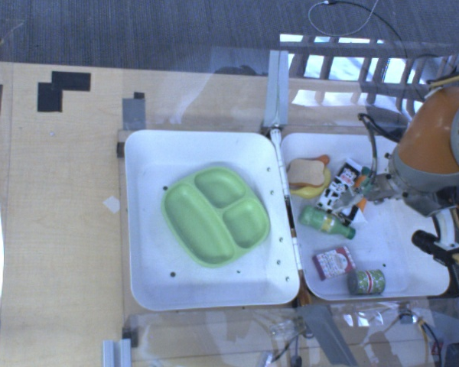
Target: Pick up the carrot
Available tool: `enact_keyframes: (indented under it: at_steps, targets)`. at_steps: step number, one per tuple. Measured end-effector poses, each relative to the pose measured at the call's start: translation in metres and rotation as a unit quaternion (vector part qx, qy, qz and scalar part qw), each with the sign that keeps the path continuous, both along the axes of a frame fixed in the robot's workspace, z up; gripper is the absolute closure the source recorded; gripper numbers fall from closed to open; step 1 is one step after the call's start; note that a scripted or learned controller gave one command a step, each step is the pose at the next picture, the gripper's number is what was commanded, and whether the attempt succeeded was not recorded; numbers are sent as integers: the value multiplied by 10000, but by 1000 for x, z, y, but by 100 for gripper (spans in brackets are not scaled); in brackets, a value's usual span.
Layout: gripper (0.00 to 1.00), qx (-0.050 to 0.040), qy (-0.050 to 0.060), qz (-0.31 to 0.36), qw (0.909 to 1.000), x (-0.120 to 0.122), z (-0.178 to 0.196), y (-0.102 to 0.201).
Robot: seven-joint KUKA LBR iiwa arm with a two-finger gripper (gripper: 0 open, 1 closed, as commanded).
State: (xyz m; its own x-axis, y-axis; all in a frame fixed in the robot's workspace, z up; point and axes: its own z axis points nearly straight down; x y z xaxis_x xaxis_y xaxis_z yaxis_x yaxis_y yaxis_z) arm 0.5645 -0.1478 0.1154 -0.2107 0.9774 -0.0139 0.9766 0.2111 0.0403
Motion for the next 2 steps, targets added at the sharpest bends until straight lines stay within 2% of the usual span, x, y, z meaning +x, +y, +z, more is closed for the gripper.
enact_keyframes:
  at_steps: [1,2]
  targets:
    - [0,23,-22,-327,9995,46,-6,-48]
    - [0,5,43,-327,9995,89,-7,-59]
